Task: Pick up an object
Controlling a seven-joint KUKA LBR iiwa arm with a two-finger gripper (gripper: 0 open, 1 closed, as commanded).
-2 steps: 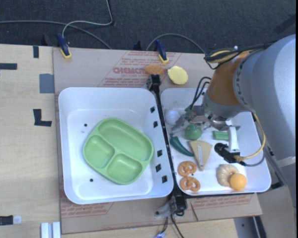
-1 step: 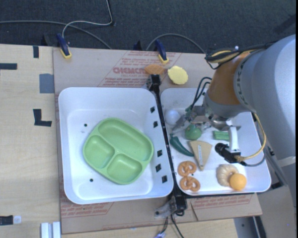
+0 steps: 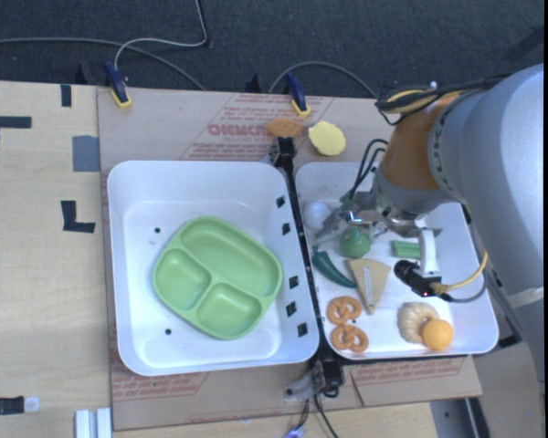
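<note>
A: Where is the arm (image 3: 475, 144) working?

B: Over the right bin (image 3: 470, 340), coming in from the right of the frame. The gripper (image 3: 352, 222) sits low at the bin's upper left, just above a round green object (image 3: 355, 243). A small white ball-like thing (image 3: 317, 213) lies just to its left, against the divider.

A: Is it holding anything?

B: I cannot tell. The fingers are lost in metal and cable clutter, so whether they are apart or closed is not readable, and nothing clearly sits between them.

A: Which object would you take as the target?

B: The green round one, as a judgement: it lies directly under the gripper. It looks nearly round from above, so it has no clear long axis or pointing direction, and any approach angle should serve.

A: How to do it well?

B: Centre over the green piece and descend straight. The dark green pod (image 3: 329, 267) and the tan wedge (image 3: 370, 281) lie just below it in the frame, the wedge's tip pointing down and its long axis near vertical in the picture. Keep clear of both so only one thing gets pinched.

A: What else is there?

B: Two pretzels (image 3: 347, 324) at the lower left of that bin and an orange ball (image 3: 437, 334) lower right. The left bin (image 3: 132, 190) holds a green divided plate (image 3: 217, 276). A yellow piece (image 3: 327, 139) lies on the tabletop (image 3: 36, 245) above the bins.
</note>
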